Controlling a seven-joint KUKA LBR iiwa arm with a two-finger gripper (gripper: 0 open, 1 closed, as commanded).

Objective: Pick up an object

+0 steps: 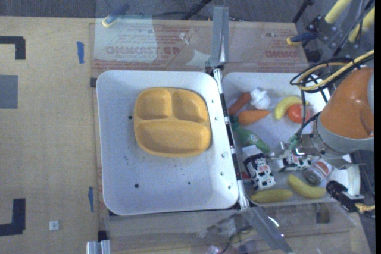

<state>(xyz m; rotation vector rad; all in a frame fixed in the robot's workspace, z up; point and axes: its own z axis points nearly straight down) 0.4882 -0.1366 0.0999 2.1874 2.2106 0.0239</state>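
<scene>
The right bin (271, 79) holds a pile of small toy items. Among them are two orange carrots (253, 116), a white piece (259, 96), a yellow fruit (286, 106) and a red tomato (296, 114). Nearer the front lie a green item (252, 140), a black-and-white toy (259, 170), two bananas (272, 195) (306, 187) and a small can (320, 169). My gripper (293, 156) hangs low over the right bin's middle, just above the bananas and beside the can. The arm's orange band (351, 105) covers the bin's right side.
The left bin (119, 175) bears a yellow divided plate (172, 121) in its upper middle. A metal divider (219, 44) runs between the bins. Cables and stands crowd the top right behind the arm.
</scene>
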